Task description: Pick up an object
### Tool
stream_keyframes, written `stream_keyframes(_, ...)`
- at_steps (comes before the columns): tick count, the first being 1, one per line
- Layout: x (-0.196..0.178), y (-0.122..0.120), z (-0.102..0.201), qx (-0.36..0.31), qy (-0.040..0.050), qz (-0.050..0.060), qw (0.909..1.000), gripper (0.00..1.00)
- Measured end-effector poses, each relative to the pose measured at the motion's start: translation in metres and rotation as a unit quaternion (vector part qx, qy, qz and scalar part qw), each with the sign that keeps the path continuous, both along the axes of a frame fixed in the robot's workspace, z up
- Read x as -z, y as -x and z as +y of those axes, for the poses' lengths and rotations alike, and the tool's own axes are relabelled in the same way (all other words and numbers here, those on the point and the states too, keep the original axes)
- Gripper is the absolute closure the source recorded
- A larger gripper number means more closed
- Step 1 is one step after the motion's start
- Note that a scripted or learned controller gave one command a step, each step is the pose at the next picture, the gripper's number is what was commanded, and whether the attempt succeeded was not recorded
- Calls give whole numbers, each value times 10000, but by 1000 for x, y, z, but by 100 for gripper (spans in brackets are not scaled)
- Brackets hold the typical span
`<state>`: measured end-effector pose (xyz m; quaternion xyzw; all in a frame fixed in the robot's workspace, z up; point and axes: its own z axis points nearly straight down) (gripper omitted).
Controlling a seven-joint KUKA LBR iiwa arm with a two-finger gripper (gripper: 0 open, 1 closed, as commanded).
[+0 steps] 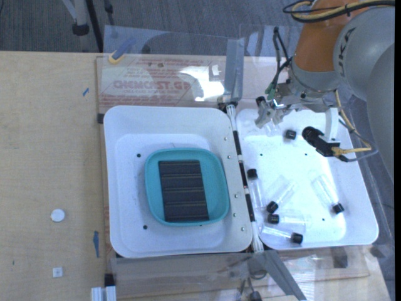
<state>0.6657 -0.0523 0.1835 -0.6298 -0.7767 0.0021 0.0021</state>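
- The arm point(351, 49) comes in from two o'clock, orange band up top, wrist bent down over the right bin point(360, 227).
- The gripper point(270, 113) hangs at the bin's eleven o'clock corner; whether its fingers are apart or closed, I cannot tell.
- Clear capped tubes point(279, 196) lie scattered toward six o'clock, well apart from the gripper.
- The left bin point(119, 168) carries a teal tray point(153, 190).
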Motion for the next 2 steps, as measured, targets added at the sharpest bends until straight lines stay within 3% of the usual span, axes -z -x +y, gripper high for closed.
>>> stream_keyframes(1, -51, -2, 35, -122, 4, -49, 9999, 100)
stream_keyframes(2, -53, -2, 57, 115, 5, -52, 9999, 100)
